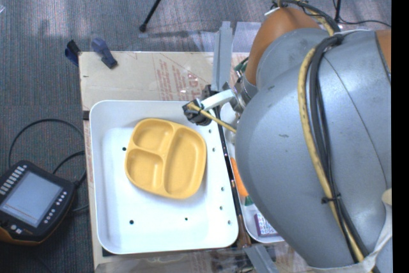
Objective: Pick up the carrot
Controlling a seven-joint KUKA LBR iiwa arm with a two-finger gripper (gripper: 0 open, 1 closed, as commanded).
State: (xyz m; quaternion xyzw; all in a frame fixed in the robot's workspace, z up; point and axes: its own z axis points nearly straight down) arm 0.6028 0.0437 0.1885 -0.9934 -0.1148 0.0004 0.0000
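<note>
The grey arm (307, 156) filled the right of my feed, its bulk hanging over the right bin (250, 234) and covering nearly all of it. The left bin (128, 220) lay open to view, with a yellow divided plate (167, 158) lying flat near its middle. On the floor at the far left sat a teach pendant (32, 198). Smallest, a thin orange strip I took for the carrot (236, 181) lay along the right bin's left wall, most of it hidden under the arm. Whether the gripper was spread or closed, I could not tell.
</note>
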